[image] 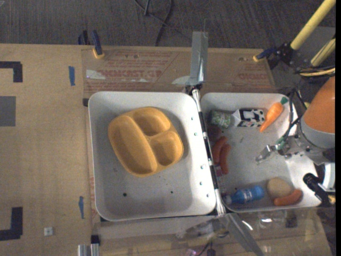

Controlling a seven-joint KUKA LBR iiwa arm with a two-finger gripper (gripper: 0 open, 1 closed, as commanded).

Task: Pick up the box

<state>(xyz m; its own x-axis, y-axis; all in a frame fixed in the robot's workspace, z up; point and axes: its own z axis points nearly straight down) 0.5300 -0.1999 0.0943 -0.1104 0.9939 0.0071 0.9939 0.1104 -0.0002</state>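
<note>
The box, a small carton with a black and white cow pattern, lies on its side near the far edge of the right bin. Just left of it lies a green packet, and just right of it an orange toy carrot with a green top lies at a slant. Two red sausages lie by the left wall of this bin. At the near edge are a blue bottle, a potato and another red sausage. The gripper hangs over the right part of the bin, well apart from the box, and holds nothing; I cannot tell how its jaws stand. The left bin holds a yellow divided plate.
</note>
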